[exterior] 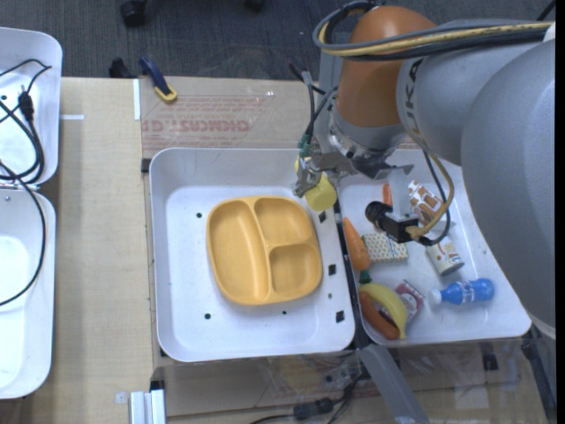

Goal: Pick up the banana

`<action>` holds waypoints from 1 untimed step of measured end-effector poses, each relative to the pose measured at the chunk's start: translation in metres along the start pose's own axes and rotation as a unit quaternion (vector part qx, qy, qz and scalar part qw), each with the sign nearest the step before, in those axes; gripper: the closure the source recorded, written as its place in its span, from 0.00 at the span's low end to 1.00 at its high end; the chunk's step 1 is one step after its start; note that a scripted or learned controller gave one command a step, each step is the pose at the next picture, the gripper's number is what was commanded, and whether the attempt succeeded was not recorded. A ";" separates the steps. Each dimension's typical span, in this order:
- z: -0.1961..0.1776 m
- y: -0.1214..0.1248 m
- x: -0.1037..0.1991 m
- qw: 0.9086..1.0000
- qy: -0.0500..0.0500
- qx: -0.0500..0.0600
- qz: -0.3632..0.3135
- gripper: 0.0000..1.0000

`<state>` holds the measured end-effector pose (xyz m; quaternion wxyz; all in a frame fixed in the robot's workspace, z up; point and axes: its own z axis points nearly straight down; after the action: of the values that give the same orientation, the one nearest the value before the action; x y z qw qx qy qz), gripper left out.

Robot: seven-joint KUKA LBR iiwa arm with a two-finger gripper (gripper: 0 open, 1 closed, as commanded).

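Observation:
The banana (386, 300) lies in the right bin (508, 321) near its front left corner, yellow with a dark tip, resting against a red-orange item (378, 322). My gripper (311, 182) hangs over the divider between the two bins, toward the back, well away from the banana. A small yellow lump (320, 193) sits right at the gripper's tip, above the divider; I cannot tell whether it is held.
A yellow divided plate (265, 247) lies in the middle of the left bin (172, 263). The right bin also holds a carrot (356, 241), a speckled block (386, 247), a blue bottle (466, 291), a small white bottle (444, 254) and a brown-and-white packet (424, 200).

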<state>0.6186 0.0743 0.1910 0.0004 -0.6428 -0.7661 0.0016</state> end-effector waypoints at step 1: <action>-0.013 -0.057 0.029 1.000 0.000 0.000 -0.022 1.00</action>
<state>0.5577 0.0926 0.2046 0.0007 -0.6260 -0.7798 0.0017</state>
